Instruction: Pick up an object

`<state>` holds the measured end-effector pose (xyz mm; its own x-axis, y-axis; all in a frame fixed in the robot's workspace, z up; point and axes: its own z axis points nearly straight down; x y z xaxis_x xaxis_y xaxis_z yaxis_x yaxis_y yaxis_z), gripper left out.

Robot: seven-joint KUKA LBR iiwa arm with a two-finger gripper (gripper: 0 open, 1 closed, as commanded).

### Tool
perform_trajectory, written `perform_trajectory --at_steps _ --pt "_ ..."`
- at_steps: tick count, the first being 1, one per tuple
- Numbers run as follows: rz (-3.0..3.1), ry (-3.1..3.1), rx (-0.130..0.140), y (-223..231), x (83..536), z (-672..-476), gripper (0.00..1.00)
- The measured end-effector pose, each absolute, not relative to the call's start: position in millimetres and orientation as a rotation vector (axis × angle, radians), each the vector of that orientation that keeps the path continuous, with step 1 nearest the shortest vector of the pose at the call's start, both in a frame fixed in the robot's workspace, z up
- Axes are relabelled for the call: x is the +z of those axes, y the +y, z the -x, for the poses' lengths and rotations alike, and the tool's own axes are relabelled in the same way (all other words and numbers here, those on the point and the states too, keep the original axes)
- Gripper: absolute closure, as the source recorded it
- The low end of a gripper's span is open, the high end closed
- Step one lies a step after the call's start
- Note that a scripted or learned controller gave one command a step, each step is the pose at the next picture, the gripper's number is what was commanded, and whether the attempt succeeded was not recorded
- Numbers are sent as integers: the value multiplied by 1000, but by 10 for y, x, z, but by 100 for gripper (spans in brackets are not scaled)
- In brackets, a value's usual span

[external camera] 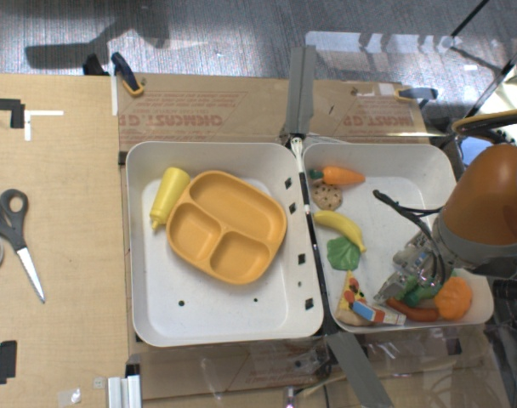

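Note:
My gripper (405,280) is low in the right bin (386,161), at its front right corner. It hangs over a heap of toy food: a red pepper (416,311), a green piece (422,292) and an orange fruit (456,297). A pizza slice (357,304) lies just to the left of the gripper. Further left and back are a green leaf (343,253), a banana (338,226), a cookie (327,196) and a carrot (342,175). The wrist and orange band (490,198) cover the bin's right side.
The left bin (148,313) holds a yellow divided plate (224,226) with a yellow bottle (167,195) leaning against its left rim. Scissors (16,238) lie on the bench at far left. A black cable (403,206) runs from the arm across the right bin.

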<state>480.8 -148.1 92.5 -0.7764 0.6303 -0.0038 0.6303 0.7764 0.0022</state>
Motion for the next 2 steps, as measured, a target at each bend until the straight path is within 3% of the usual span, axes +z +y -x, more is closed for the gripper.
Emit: perform_trajectory --at_steps 1,2 --pt "-1457 2779 0 -1115 1055 -6264 0" --pt "-1450 2778 -3 -1116 1159 -6273 100"
